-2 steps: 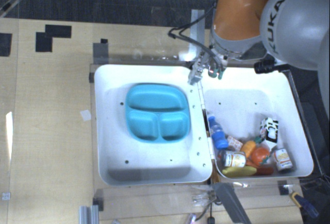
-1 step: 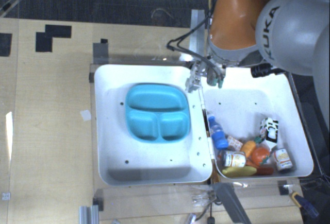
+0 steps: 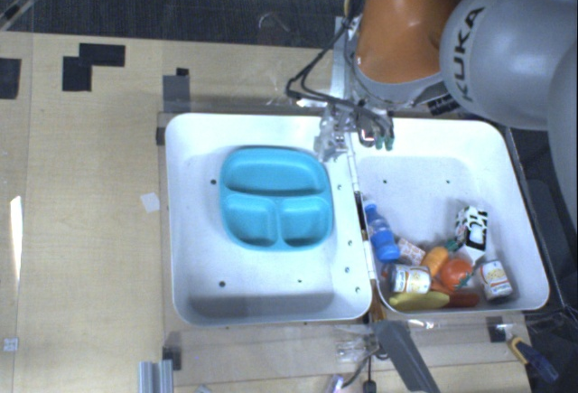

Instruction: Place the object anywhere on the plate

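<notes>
The blue plate (image 3: 274,197), with three compartments, lies in the left white bin (image 3: 199,292) and has nothing on it. My gripper (image 3: 363,135) hangs below the orange wrist band at the far end of the wall between the two bins, just beyond the plate's far right corner. A small pale, glinting thing (image 3: 328,144) shows at the gripper's left side; I cannot tell what it is or whether it is held. The loose objects lie in the near part of the right bin (image 3: 506,165), well away from the gripper.
In the right bin's near corner lie a blue bottle (image 3: 380,236), a black-and-white item (image 3: 472,229), an orange-red fruit (image 3: 452,270), a small can (image 3: 412,279), a yellow banana (image 3: 421,299) and a small jar (image 3: 495,279). The arm's bulk overhangs the top right.
</notes>
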You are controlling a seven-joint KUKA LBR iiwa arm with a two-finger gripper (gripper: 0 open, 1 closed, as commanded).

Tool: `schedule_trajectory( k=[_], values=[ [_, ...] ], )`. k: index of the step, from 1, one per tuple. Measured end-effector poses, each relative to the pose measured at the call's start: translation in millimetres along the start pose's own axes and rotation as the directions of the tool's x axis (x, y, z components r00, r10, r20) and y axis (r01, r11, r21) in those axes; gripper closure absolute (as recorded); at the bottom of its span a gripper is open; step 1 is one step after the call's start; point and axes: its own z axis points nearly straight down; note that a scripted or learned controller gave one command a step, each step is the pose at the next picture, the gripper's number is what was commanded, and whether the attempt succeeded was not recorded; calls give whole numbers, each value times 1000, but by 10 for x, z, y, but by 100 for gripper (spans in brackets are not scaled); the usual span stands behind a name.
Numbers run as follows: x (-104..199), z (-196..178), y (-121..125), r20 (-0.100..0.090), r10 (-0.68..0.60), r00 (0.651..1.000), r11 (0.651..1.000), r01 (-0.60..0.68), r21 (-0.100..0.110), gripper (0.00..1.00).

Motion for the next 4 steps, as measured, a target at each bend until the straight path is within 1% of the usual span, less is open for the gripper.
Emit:
schedule_trajectory(
  k=[1, 2, 3, 4],
  values=[
    [-220, -1021, -34, 2, -30, 1000, 1000, 30, 1, 100],
    [-111, -582, 664, -2, -242, 970, 970, 242, -1, 100],
    [-112, -583, 662, -2, -241, 971, 971, 241, -2, 0],
    [537, 224, 1237, -4, -354, 935, 935, 354, -3, 0]
  ],
)
